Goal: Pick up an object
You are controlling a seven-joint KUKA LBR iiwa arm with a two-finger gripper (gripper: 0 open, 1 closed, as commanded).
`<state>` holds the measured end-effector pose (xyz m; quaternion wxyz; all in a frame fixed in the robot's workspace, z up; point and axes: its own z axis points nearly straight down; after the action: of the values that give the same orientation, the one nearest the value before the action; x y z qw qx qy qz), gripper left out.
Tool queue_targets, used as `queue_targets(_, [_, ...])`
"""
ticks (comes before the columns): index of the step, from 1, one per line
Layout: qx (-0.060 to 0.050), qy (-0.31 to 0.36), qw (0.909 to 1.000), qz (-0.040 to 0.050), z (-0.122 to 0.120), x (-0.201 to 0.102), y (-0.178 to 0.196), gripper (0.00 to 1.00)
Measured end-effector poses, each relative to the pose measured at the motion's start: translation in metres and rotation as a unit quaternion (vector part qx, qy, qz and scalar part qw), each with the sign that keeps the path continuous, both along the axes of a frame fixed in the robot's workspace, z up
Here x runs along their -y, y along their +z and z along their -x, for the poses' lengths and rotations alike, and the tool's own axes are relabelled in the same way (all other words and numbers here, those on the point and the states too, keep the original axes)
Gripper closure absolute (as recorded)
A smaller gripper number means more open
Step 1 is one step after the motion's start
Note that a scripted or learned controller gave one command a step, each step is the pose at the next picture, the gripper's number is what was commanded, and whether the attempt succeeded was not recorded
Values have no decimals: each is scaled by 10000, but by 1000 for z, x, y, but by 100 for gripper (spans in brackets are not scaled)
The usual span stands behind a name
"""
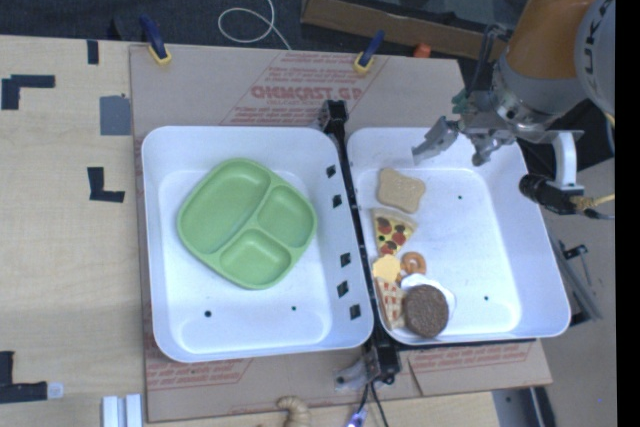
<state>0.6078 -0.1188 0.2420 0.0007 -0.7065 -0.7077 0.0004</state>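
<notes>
Several food pieces lie along the left side of the right bin [500,245]: a tan bread slice [400,189], a pizza slice [393,235], a small orange ring [412,263], a yellow piece [387,269] and a dark brown round cookie [426,310]. My gripper [461,143] hangs over the bin's far edge, up and to the right of the bread slice. Its two fingers stand spread apart with nothing between them.
The left bin [165,245] holds a green divided plate [247,222]. A black clip strip [345,215] runs between the two bins. The arm's grey and orange body [555,25] fills the upper right. Cardboard lies under both bins.
</notes>
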Motion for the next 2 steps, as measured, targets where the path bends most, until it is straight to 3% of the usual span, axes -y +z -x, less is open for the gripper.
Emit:
queue_targets(1, [-77,-12,10000,-8,-3,18,-153,0])
queue_targets(2, [10,22,10000,4,-43,-28,-158,0])
